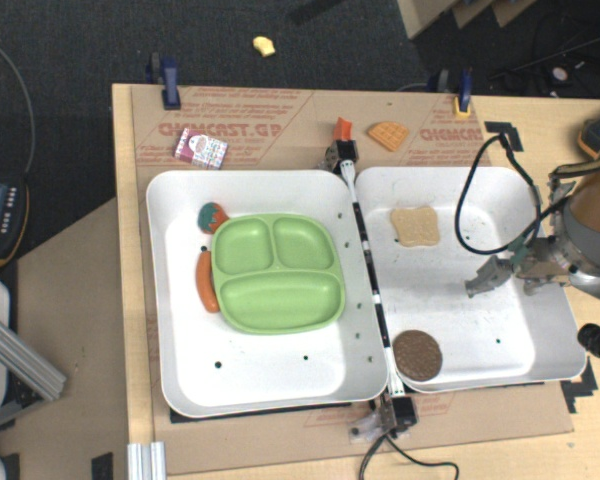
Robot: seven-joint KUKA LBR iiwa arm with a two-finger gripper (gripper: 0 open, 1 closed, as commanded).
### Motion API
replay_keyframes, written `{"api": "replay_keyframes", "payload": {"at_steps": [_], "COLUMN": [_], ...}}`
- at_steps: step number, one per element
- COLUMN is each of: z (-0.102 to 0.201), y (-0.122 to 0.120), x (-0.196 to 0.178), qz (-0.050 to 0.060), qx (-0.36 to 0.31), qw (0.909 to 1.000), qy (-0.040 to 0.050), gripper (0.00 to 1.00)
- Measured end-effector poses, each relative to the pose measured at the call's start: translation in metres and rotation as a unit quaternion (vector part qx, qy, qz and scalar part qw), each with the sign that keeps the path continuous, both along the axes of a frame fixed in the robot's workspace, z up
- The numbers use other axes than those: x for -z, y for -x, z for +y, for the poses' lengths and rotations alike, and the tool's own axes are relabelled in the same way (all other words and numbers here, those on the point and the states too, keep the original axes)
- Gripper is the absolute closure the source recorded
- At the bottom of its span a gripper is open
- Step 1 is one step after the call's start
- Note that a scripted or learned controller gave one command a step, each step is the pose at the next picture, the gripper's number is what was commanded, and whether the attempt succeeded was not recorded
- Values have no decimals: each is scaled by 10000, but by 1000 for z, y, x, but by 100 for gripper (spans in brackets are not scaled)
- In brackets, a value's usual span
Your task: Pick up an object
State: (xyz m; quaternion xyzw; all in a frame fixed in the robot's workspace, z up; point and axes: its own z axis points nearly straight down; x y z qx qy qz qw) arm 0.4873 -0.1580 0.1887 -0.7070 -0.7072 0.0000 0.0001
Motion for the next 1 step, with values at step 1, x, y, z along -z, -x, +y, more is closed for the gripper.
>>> {"api": "replay_keyframes", "payload": {"at_steps": [1], "z": [-70], "y": [-43], "x": [16], "qz": [-19], "qx": [22], "qw": [10000], "qy": [27], "gripper": [0]}}
